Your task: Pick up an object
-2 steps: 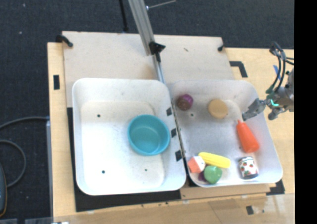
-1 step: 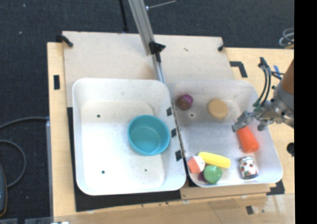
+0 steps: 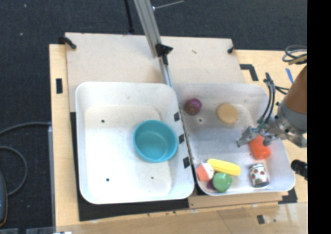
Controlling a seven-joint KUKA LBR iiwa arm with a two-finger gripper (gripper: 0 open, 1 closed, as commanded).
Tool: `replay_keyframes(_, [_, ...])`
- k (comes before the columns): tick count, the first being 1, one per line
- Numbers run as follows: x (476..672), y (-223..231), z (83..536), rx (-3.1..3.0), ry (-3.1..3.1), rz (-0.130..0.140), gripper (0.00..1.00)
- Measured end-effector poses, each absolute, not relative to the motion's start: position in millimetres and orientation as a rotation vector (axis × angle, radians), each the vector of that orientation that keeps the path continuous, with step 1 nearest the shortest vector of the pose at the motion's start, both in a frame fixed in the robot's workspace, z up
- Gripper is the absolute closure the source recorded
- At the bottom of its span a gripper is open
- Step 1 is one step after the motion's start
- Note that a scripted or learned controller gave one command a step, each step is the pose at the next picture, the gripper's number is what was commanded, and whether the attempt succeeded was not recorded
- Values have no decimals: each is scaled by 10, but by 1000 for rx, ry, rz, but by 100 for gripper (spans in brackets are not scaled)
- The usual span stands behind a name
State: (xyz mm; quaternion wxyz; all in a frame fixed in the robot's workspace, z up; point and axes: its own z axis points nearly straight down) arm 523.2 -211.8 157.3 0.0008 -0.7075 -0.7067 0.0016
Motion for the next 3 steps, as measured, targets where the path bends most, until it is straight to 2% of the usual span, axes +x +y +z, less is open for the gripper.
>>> replay_keyframes(1, [5281, -2136, 1261, -2231, -2232, -10, 0])
replay_keyframes(2, [5297, -2141, 1376, -2238, -2231, -16, 100])
replay_keyframes(3, [5386, -2151, 1839, -2222, -2230, -4, 100])
